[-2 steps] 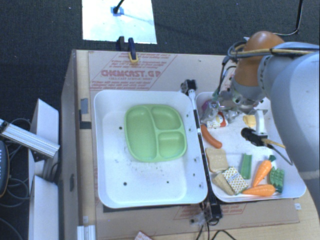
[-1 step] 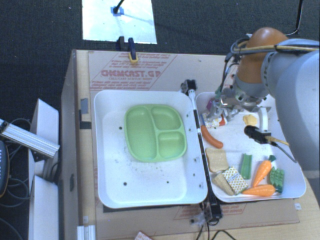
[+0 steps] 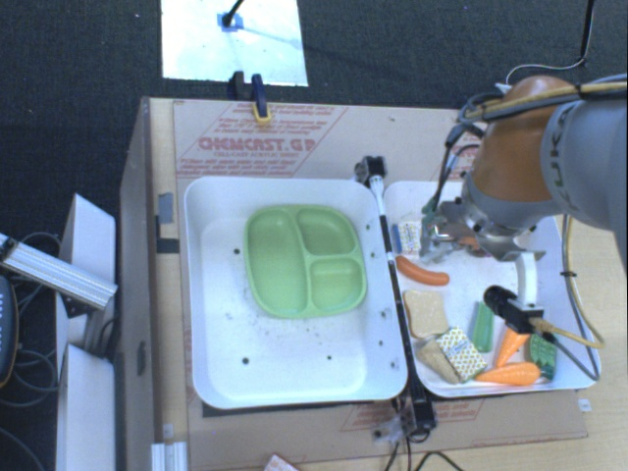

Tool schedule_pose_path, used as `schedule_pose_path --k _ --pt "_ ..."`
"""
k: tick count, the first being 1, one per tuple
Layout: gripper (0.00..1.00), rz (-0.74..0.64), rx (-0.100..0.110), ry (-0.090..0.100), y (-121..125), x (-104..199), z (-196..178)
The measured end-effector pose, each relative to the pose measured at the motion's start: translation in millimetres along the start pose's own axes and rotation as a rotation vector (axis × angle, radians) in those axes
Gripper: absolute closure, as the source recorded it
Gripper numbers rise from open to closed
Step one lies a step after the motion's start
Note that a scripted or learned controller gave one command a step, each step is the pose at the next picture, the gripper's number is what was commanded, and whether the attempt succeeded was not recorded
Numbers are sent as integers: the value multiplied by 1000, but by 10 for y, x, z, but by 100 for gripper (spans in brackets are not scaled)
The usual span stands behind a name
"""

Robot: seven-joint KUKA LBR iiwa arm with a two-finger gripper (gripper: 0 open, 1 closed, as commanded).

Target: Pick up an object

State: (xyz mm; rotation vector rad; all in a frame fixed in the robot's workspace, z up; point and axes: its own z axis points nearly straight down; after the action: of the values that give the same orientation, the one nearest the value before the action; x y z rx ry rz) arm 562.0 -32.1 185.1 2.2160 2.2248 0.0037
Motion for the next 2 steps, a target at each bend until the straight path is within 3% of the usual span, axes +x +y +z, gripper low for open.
schedule_pose_path --k 1,2 --pt "100 3 1 -3 187 -1102 103" --pt "0 2 1 -2 190 -1093 103"
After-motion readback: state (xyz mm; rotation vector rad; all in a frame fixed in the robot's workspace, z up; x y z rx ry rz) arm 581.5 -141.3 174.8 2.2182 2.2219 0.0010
